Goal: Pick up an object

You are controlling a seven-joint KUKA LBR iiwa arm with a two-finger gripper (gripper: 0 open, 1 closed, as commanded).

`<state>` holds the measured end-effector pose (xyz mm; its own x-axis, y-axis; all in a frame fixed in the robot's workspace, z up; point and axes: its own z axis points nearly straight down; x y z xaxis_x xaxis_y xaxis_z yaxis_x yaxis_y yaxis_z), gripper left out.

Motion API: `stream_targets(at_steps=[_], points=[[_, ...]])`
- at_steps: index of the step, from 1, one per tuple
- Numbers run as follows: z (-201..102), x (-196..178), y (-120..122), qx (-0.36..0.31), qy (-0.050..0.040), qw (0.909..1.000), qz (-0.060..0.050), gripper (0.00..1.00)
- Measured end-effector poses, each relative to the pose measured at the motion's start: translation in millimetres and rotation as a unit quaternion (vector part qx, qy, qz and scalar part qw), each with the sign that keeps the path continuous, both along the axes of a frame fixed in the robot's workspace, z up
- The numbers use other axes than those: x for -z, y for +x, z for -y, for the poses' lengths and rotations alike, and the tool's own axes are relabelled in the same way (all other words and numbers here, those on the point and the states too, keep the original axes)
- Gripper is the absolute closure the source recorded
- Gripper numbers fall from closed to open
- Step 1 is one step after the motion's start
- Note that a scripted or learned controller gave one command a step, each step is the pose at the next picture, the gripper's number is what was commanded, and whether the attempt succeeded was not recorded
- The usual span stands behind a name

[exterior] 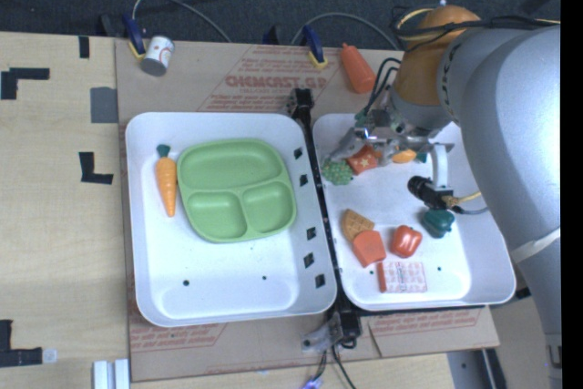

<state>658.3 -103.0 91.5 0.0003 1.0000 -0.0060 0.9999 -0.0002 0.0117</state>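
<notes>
The arm [510,132] is cut off by the right edge and covers the right bin's [474,287] far right corner. The gripper [369,141] sits low over that bin's far left part, its fingers lost among small toys too blurred to separate: something green [337,171], a red piece [363,160] and an orange bit [404,157] beside it. The print on the small card [402,276] near the bin's front wall is too small to read.

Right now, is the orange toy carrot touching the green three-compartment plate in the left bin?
Apart. The camera view shows a thin strip of white bin floor between the orange toy carrot and the left rim of the green three-compartment plate.
</notes>
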Motion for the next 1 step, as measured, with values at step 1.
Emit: stream_targets(at_steps=[1], points=[[-0.6, -10.5, 1.0, -0.001, -0.0009, 1.0, 0.002, 1.0]])
